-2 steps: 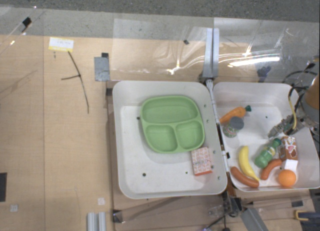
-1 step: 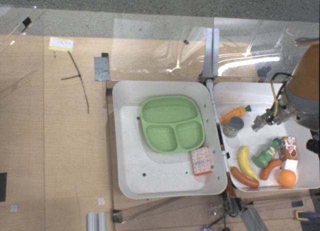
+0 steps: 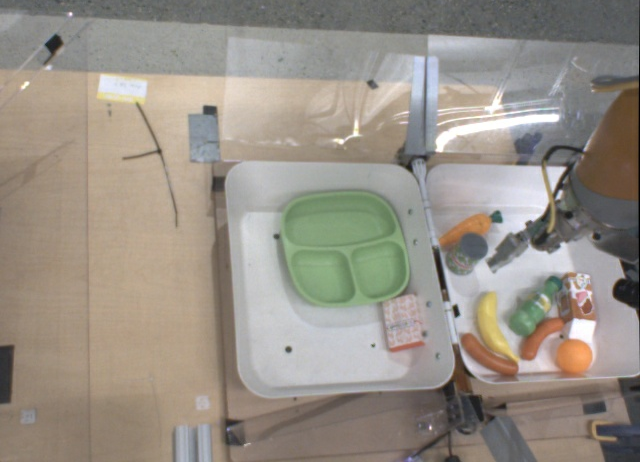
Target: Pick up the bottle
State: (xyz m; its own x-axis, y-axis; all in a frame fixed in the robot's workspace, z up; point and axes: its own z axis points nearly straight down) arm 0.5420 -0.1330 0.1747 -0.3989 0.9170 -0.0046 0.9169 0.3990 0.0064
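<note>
1. The light wooden worktop [image 3: 100,280] carries two shallow white bins side by side.
2. The left white bin [image 3: 250,350] holds a green three-compartment plastic plate [image 3: 345,247], lying flat in the bin's upper middle.
3. A small pink patterned rectangular packet [image 3: 403,323] lies just beside the plate's lower right corner.
4. The right white bin [image 3: 450,185] holds several items. An orange toy carrot [image 3: 468,229] lies near its left wall, with a small round grey-green tin [image 3: 464,255] just below it.
5. A yellow toy banana [image 3: 490,321] lies lower in the bin, above a reddish-brown toy sausage [image 3: 489,354] at the lower left corner.
6. The green plastic bottle [image 3: 533,308] lies tilted in the lower middle of the right bin, between the banana and a red-and-white small carton [image 3: 578,302]. A second sausage-shaped piece touches its lower end, and an orange ball-shaped fruit [image 3: 574,357] lies near it.
7. The two-finger gripper [image 3: 508,250] hangs above the right bin, up and to the left of the bottle, apart from it. Its fingers point left; whether they are open or closed cannot be told. Nothing is visible between them.
</note>
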